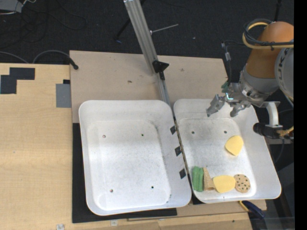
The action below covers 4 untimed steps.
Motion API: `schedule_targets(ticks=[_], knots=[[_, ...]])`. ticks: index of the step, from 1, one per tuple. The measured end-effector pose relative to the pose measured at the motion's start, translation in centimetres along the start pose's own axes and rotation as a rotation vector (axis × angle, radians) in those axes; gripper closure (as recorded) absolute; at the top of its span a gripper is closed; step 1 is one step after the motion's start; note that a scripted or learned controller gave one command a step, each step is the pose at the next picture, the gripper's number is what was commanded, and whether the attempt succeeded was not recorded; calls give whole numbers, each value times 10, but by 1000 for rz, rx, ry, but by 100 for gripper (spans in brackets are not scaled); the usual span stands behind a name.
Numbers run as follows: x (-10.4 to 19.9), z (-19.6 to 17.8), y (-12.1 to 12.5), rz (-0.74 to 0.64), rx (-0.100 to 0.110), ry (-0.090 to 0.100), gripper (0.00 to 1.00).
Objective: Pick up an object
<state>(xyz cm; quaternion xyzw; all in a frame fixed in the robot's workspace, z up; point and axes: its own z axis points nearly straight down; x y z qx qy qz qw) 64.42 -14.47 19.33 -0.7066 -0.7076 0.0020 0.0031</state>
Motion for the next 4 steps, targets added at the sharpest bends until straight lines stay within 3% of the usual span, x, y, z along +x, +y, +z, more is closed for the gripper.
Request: schedule_targets(ticks=[1,3,4], knots=[[0,-3,1,-2,-4,-1,0],[9,103,-4,-1,-6,-2,0],[9,92,-4,0,-5,-1,100]])
